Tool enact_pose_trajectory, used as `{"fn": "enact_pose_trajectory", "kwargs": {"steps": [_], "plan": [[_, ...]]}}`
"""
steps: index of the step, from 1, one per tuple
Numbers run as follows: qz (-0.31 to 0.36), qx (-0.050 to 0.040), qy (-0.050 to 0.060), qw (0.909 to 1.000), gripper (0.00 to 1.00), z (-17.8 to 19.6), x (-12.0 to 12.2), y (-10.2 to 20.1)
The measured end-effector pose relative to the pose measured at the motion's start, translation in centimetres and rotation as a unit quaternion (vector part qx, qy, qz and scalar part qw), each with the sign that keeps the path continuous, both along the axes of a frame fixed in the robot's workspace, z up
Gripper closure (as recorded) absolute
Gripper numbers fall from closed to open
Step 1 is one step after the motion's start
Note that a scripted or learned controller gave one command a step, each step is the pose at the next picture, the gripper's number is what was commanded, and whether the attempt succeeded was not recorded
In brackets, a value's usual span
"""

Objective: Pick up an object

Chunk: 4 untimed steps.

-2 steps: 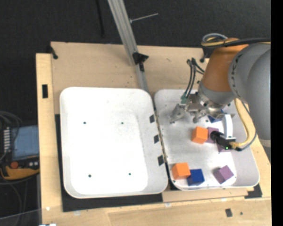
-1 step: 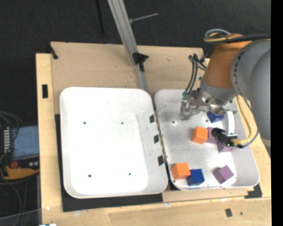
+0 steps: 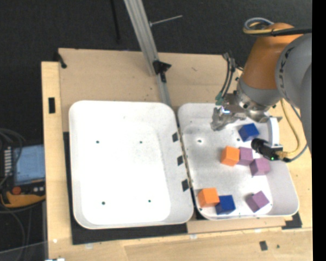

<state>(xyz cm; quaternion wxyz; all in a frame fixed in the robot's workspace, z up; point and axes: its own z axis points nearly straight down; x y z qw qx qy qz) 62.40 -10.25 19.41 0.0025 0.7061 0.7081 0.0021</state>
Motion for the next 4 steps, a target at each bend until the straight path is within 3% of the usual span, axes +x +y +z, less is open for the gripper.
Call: {"fn": "enact_pose_trajectory", "kwargs": {"steps": [1, 2, 4], "plan": [[0.0, -0.0002, -0.001, 1.0, 1.0, 6.2, 0.4, 0.6], [0.001, 0.0, 0.001, 1.0, 1.0, 9.1, 0.5, 0.5], [0.002, 0.0004, 0.004, 1.0, 1.0, 6.7, 2.1, 9.9]]}}
